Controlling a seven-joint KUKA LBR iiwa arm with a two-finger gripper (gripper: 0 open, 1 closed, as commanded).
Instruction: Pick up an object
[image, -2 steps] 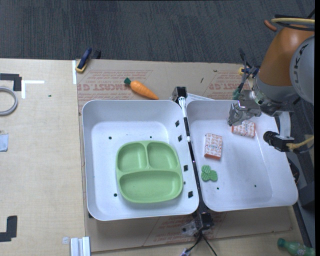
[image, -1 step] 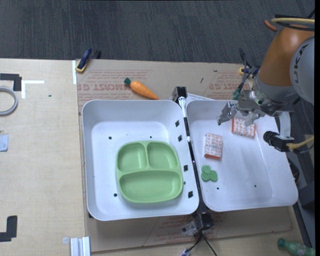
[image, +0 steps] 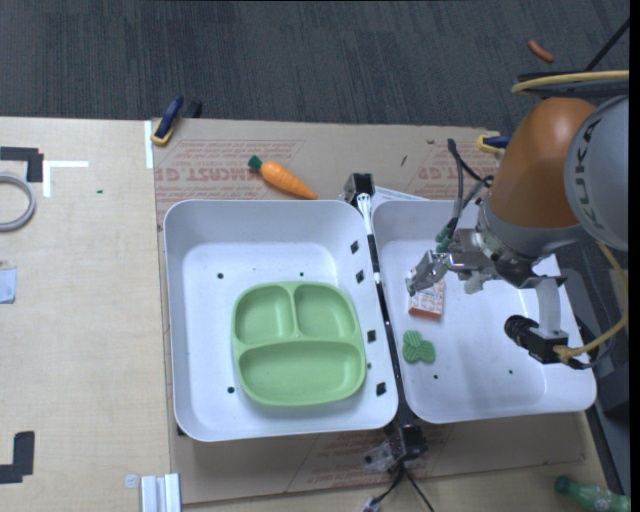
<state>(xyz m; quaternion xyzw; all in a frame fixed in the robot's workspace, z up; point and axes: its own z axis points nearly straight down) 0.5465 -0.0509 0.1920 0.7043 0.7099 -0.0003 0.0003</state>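
Gripper (image: 432, 272) low over right bin (image: 520, 395), at its left part, directly above small red-and-white packet (image: 428, 301). Packet appears to hang just under fingertips; jaws look closed on its top edge, though contact small and hard to confirm.

Judgement: lift straight up, slow, no swing; thin edge grip could slip.

Packet: flat, papery, printed. Green toy (image: 418, 348) just below it, lobed, soft-looking. Left bin (image: 190, 330) holds green tray (image: 298, 343), glossy plastic, three compartments. Carrot (image: 284, 177) on cardboard behind bins.
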